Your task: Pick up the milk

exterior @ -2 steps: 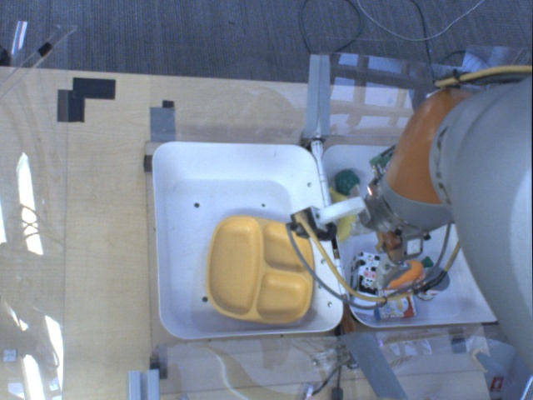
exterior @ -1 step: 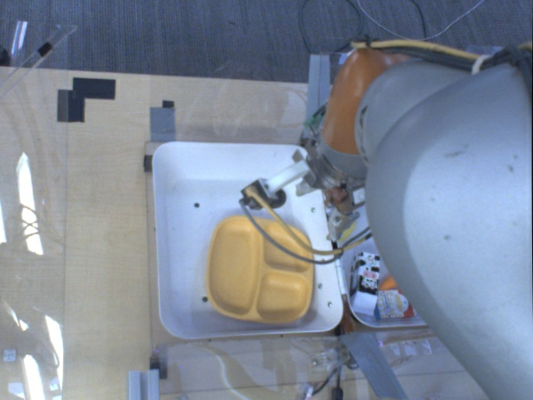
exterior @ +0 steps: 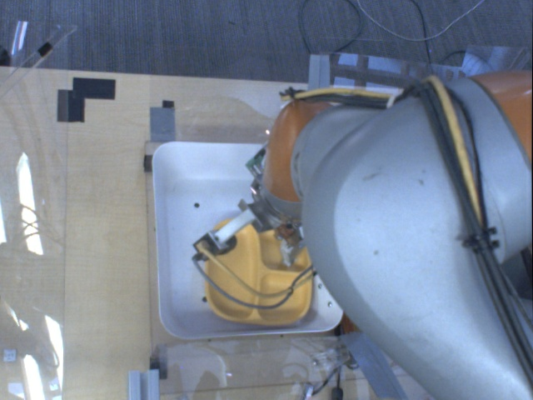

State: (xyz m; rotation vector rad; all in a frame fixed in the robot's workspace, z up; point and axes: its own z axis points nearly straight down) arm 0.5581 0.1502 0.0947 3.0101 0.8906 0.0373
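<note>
My gripper [exterior: 252, 233] hangs low over the near half of the left white bin [exterior: 179, 223]. It sits right above a yellow moulded thing [exterior: 250, 286] that lies at the bin's front right. The gripper's lower end touches or almost touches the yellow thing's top edge. A thin black cable [exterior: 241, 292] from the gripper loops across the yellow surface. The grey arm [exterior: 400, 223] with its orange band [exterior: 287, 152] covers the bin's right side and whatever lies there.
Bare white floor of the left bin stretches to the left and back of the gripper. The wooden bench [exterior: 92, 248] lies left of the bin, with a clear panel over it. Grey brackets [exterior: 162, 123] stand at the bin's corners.
</note>
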